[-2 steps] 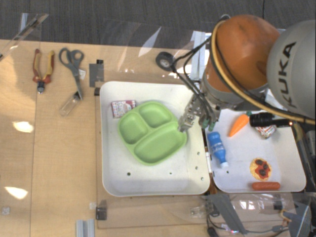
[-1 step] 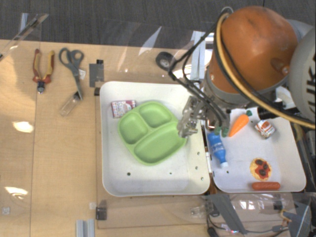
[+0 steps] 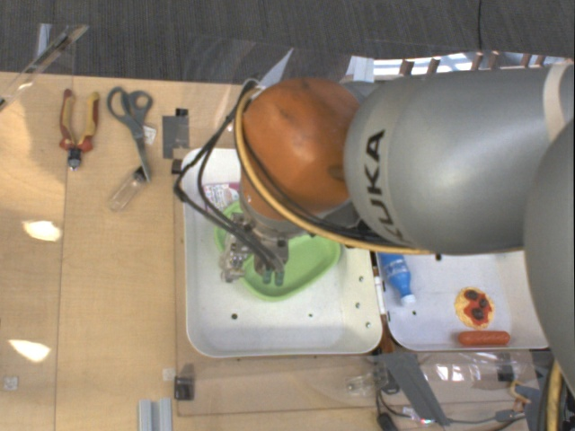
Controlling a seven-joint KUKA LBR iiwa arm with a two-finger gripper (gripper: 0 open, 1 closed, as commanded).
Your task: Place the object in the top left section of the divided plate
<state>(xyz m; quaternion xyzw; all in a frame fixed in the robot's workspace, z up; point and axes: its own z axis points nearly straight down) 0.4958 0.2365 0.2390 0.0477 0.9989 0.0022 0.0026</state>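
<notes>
I find the arm [image 3: 449,151] reaching in from the right of the frame, its orange band [image 3: 296,146] hanging over the left bin [image 3: 278,335], which hides much of what lies below. The tool [image 3: 256,259] sits low over the green plate [image 3: 310,263] at the centre of that bin, and I judge it is placed there because the plate is where the object must go. I cannot tell whether the tool is open or closed, and I see nothing I can confirm as carried; a small pale shape at the tool's left side is too blurred to name. Which of the loose items is the task's object I cannot tell; the candidates I see lie in the right bin [image 3: 431,330] at lower right: a blue bottle [image 3: 395,277], a pizza toy [image 3: 473,306] and a sausage [image 3: 483,338], all well apart from the plate. The plate's upper left section is hidden under the arm, so I cannot judge whether anything rests there. A pink-printed item [image 3: 220,193] lies just beside the plate's upper left edge. The bench [image 3: 90,285] is pale wood with a clear sheet over it; pliers [image 3: 76,126] and scissors [image 3: 133,115] lie at upper left, clear of the work. Dark carpet [image 3: 225,7] runs along the top.
</notes>
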